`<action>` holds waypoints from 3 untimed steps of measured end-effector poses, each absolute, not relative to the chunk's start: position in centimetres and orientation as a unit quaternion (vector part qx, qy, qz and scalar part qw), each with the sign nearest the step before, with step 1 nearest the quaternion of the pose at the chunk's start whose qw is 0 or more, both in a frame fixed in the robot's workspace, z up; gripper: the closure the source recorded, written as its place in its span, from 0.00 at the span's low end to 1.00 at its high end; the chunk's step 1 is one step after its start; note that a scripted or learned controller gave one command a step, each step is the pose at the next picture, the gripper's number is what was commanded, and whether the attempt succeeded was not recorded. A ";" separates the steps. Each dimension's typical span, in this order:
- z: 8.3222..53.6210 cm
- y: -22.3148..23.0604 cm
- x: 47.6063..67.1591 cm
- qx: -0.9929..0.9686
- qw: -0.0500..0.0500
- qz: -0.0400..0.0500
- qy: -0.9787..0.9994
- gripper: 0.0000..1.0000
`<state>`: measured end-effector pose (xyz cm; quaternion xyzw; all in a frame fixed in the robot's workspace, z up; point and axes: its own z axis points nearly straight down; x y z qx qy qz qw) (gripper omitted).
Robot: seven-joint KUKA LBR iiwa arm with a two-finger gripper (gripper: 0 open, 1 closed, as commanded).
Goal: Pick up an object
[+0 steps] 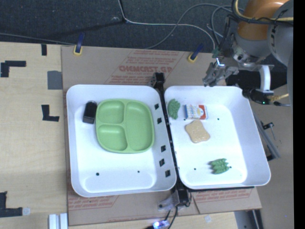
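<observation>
Down at the near edge of the bench, a clamp [175, 200] sits where the two white bins meet, cables trailing off below it. Just up from there, in the right bin [248, 123], a small green pea pod toy [219, 165] lies near the front right corner, all on its own. Moving up the bin, a tan slice of bread [197, 131] rests around the middle, and just behind it lies a little white carton with blue and red print [195, 111]. Beside that carton, tight against the bin's left wall, is a leafy green clump [173, 109].

Over in the left bin [76, 142], a green divided plate [125, 126] takes up the centre, three compartments showing, and a small black block [89, 112] sits just off its left rim, touching or nearly so.

Now the arm [259, 13]: grey with its orange band, it comes in at the top right, and the gripper [213, 78] hangs over the cardboard just beyond the back rim of the right bin, well apart from every object. Nothing sits between its fingers. Whether they are spread or closed, I cannot tell from this angle; they blur into one dark shape.

Cables loop across the dark cloth behind the bench.
</observation>
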<state>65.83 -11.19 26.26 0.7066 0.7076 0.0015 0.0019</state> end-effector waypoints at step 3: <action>25.4 2.9 59.5 0.705 -0.002 -0.001 0.709 1.00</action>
